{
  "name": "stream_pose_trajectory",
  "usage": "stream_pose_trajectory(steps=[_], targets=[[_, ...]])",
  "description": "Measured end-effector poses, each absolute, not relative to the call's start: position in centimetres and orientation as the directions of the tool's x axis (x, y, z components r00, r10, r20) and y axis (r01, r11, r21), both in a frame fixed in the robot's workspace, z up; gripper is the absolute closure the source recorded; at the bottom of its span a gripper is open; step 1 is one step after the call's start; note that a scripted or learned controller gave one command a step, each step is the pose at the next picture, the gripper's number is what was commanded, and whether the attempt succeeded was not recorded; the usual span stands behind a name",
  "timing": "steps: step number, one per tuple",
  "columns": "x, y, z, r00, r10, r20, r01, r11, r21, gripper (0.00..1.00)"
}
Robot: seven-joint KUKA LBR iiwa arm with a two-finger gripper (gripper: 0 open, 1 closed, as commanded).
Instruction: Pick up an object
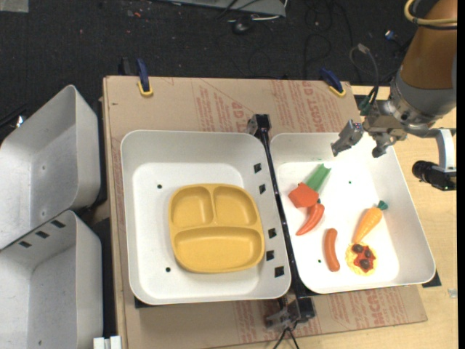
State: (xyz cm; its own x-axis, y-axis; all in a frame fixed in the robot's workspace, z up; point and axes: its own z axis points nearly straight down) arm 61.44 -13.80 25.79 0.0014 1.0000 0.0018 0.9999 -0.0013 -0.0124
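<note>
Two shallow white bins sit side by side on a brown cardboard-covered bench [218,100], seen from above at a slant. The left bin [138,195] holds a yellow divided plate [216,227] with three compartments, lying flat near the bin's middle. The right bin [407,217] holds toy food items: a red strawberry-like piece [304,195] touching a green block [317,176] at its upper side; a red chili pepper [312,219] just below the strawberry piece; a red sausage [331,249] near the bin's front; an orange carrot [368,222] with a green top, lying tilted to the right of the sausage; and a small yellow pizza slice [362,258] with dark toppings just below the carrot's tip. The grey arm with its orange band [429,49] enters from the right, and the gripper [363,140] hangs above the back edge of the right bin, its two fingers spread wide apart with nothing between them. The left fingertip [344,143] stands over the bin's rear wall, well apart from the toy items below. Two white containers [43,158] stand beside the bench at the far left.
</note>
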Motion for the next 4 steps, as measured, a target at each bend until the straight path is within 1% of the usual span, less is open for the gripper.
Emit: stream_pose_trajectory(steps=[1, 2, 3, 4], targets=[[61.7, -13.8, 26.5, -0.001, 1.0, 0.0, 1.0, 0.001, 0.0, 0.0], [61.5, -14.1, 22.1, 0.001, 1.0, 0.0, 1.0, -0.001, -0.004, 0.0], [62.2, -14.6, 17.1, 0.001, 1.0, 0.0, 1.0, -0.001, -0.005, 0.0], [61.9, -15.3, 12.4, 0.002, 1.0, 0.0, 1.0, -0.002, -0.005, 0.0]])
